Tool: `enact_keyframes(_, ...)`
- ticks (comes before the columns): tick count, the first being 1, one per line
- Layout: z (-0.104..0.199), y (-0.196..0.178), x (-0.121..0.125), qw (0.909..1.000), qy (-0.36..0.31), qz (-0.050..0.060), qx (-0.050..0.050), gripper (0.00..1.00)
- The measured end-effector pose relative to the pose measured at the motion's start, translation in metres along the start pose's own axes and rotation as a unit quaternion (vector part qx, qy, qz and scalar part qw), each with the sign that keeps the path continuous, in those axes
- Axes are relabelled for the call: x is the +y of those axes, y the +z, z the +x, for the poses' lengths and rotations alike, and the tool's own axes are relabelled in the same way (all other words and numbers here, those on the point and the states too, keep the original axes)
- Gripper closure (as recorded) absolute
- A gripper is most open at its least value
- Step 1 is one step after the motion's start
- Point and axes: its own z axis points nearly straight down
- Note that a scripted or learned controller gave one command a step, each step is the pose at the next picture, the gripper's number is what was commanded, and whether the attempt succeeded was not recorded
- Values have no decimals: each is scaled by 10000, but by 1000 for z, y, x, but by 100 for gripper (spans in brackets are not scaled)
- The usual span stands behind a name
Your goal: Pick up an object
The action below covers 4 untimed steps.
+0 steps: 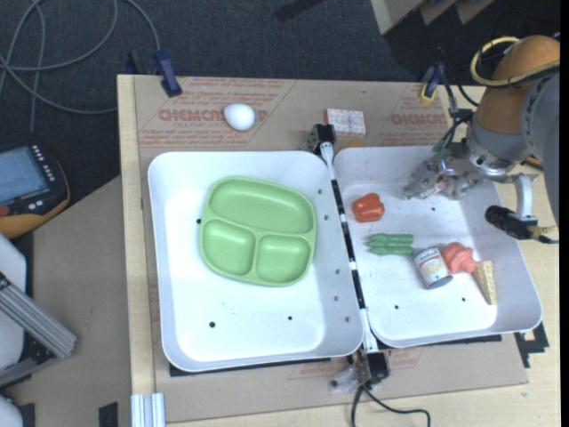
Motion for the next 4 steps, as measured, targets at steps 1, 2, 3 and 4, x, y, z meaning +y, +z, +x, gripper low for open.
enact_keyframes(1,-1,-8,-3,10000,1,62,3,100)
enact_keyframes(2,41,-78,4,9999,-31,-125,-16,100)
enact_keyframes(3,41,-77,3,9999,-30,-116,-16,0)
enact_keyframes(4,96,-13,-18,9999,-20,-123,-17,0)
